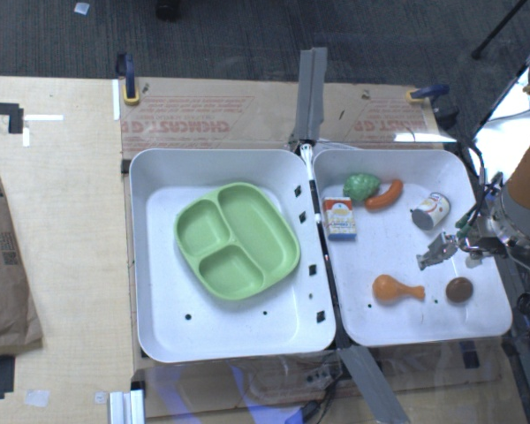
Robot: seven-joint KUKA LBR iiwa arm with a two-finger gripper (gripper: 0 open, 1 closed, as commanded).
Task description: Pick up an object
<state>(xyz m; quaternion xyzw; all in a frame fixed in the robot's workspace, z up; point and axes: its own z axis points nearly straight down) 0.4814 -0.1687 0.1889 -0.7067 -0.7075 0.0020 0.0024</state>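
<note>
In the right bin [477, 321], my gripper [435, 253] hangs over bare white floor. It is open and holds nothing. It sits just below a small white and silver can [431, 210] and up and to the right of an orange gourd-shaped toy [394, 290]. A brown ball [459, 290] lies just below and to its right. Farther back in the same bin are a green leafy toy [361, 186], an orange sausage-shaped toy [384, 194] and a small red, white and blue box [339, 217].
The left bin [159, 325] holds a green divided plate [238, 239]. A metal divider [319, 237] separates the two bins. The arm [517, 228] comes in over the right bin's right wall. A brown paper bag [4, 263] lies on the bench at far left.
</note>
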